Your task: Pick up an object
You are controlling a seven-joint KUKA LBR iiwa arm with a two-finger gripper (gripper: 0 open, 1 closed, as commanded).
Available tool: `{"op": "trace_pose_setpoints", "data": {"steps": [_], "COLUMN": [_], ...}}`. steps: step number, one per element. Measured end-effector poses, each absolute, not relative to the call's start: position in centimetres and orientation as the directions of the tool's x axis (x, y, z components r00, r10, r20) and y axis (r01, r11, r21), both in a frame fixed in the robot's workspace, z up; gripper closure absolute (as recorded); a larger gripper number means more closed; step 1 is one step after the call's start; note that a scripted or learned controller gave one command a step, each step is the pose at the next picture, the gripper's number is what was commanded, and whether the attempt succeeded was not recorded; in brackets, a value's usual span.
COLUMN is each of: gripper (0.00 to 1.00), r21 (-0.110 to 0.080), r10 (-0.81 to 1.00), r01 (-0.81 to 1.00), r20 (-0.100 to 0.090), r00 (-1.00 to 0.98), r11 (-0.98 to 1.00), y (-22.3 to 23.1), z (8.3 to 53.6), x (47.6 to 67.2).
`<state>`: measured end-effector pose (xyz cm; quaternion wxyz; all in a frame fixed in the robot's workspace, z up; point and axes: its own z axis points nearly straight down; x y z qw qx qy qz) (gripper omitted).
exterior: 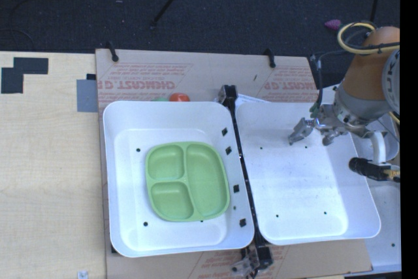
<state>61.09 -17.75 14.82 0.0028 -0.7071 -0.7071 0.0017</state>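
A light green divided plate point(187, 180) lies flat in the middle of the left bin point(124, 140). My gripper point(315, 136) hangs over the upper right part of the right bin point(294, 206), far from the plate. Its fingers point(299, 134) are spread open with nothing between them. The grey arm with its orange band point(369, 72) comes in from the right edge.
A small red-orange object point(179, 98) and a bit of green point(160, 99) sit on the cardboard just behind the left bin's back wall. A black divider point(236, 166) runs between the two bins. Pale wooden bench top lies to the left.
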Motion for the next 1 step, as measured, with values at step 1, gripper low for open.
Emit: {"op": "trace_pose_setpoints", "data": {"steps": [1], "gripper": [0.0], "r21": [-0.008], "r10": [1.0], "r01": [1.0], "r20": [0.002], "r00": [-0.003], "r11": [0.003], "y": [-17.1], "z": [9.2], "x": [61.8]}}
